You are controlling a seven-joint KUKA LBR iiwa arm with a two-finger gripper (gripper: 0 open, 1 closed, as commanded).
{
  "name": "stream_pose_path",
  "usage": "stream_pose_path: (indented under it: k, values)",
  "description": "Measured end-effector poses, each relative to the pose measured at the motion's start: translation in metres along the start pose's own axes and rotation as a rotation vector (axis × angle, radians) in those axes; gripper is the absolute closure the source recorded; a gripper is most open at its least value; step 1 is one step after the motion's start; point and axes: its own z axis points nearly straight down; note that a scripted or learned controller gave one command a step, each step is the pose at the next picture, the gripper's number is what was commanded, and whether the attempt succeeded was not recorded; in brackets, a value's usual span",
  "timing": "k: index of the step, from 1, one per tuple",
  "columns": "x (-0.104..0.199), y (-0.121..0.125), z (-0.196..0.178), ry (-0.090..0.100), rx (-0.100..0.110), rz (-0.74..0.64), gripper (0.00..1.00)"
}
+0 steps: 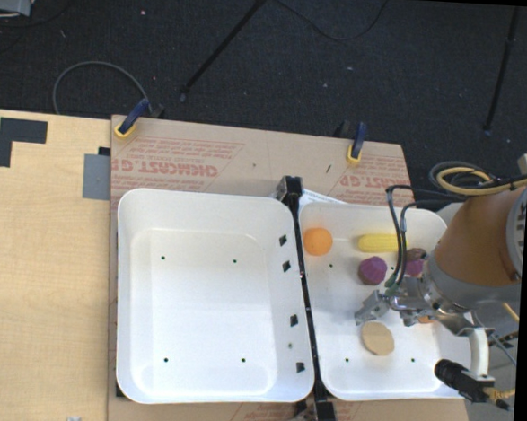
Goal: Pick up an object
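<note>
My gripper [389,315] hangs low over the right bin [413,387], reaching in from the right under the orange-banded wrist [477,243]. Its fingers [367,311] stand apart, open, with nothing between them. A tan round piece [379,339] lies on the bin floor just in front of the fingertips. A purple object [373,270] sits just behind the gripper. Further back lie a yellow banana-like object [376,243] and an orange ball [317,241] near the divider.
The left bin [133,268] stands beside the right one, with a black divider bar [298,289] between them. Both rest on a cardboard sheet [213,161] clamped at the back. Cables hang beside the wrist.
</note>
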Motion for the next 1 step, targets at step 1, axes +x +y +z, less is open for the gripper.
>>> stream_pose_path:
  k: [1]
  values:
    - [0.0000, -0.0002, 0.0521, 0.000, -0.003, -0.001, 0.00]
